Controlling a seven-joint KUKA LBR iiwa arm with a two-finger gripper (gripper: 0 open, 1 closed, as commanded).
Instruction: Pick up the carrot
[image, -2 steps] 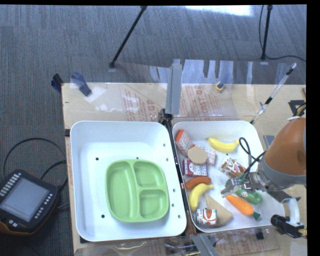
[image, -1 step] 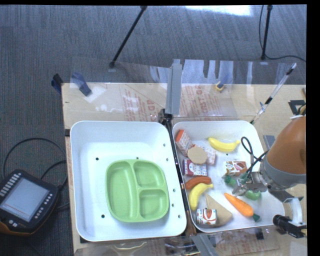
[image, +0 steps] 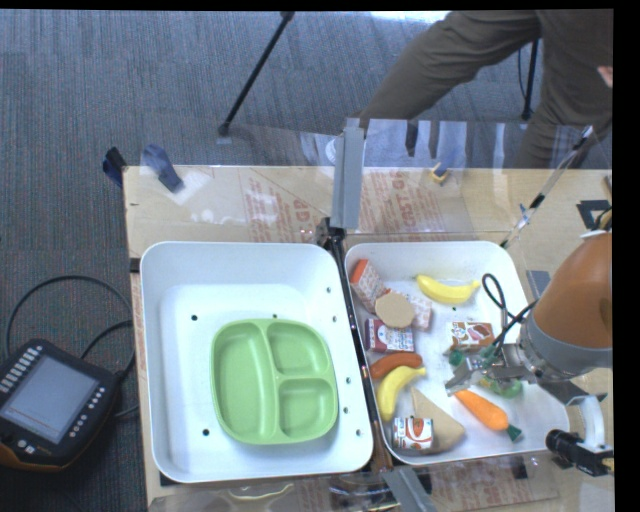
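Camera view: carrot (image: 484, 409) low in right bin (image: 520, 262), lying slanted, green end toward the corner. Tool (image: 478, 374) just above it; cannot tell open or shut, holding nothing seen. Best to drop straight down, grab across the thin middle, miss the banana (image: 396, 387).

Grey arm (image: 560, 345), orange band

The arm (image: 580, 310) is cut off at the right edge, the gripper (image: 478, 372) is too blurred to judge, and the can (image: 413, 433) label is illegible.
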